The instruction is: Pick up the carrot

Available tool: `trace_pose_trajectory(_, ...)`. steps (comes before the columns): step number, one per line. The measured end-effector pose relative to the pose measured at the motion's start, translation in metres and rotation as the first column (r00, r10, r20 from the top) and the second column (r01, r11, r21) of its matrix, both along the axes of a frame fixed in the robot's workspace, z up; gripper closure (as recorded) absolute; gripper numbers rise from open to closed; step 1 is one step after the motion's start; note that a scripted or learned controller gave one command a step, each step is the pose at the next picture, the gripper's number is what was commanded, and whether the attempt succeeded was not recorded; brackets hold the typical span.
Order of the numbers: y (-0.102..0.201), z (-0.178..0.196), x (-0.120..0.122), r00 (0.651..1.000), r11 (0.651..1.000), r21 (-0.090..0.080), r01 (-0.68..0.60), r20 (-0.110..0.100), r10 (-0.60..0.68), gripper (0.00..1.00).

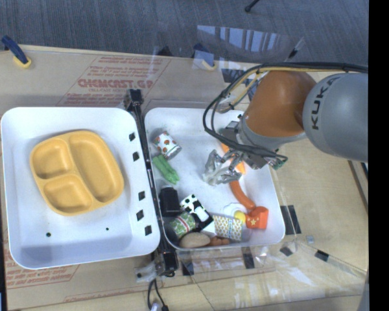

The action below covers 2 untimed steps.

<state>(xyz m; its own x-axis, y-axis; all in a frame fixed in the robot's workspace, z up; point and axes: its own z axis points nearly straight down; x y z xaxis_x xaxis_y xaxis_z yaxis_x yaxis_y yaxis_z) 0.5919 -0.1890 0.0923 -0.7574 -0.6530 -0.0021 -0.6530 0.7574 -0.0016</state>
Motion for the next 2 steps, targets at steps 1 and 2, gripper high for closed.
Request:
trace_pose_trajectory(1,-0.023,0.076,-0.1,0.998,0.998,-0.001,-0.058,0.0,0.058,1.0)
trace_pose_trajectory(2,0.021,0.138,-0.036,0.996,0.996,0.001,0.084,0.003,-0.084,1.0)
